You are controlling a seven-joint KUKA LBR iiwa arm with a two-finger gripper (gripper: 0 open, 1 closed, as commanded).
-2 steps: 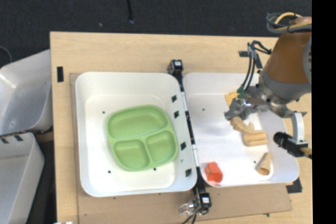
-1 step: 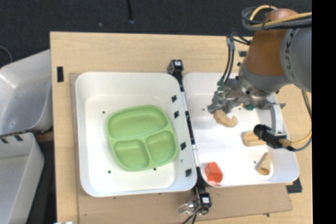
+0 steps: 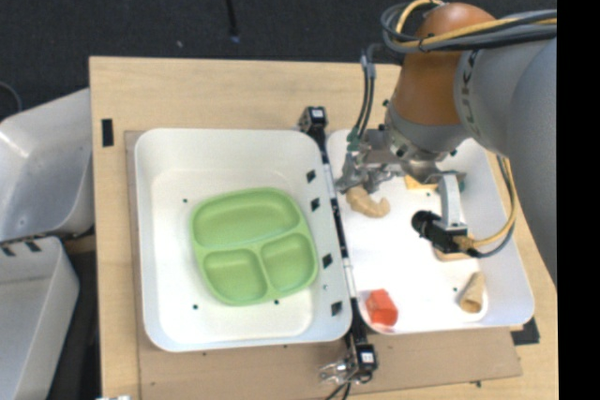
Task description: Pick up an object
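Nearest the camera, an orange block (image 3: 380,307) sits in the right bin (image 3: 412,281). Above a tan curved piece (image 3: 367,203) the gripper (image 3: 361,175) is poised; its opening cannot be told. Centring before descent is advised.

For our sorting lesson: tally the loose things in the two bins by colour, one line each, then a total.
Green: 1, the divided tray in the left bin.
Tan: 2, a curved piece and a cone in the right bin.
Red: 1, a block, also right.
Total: 4.
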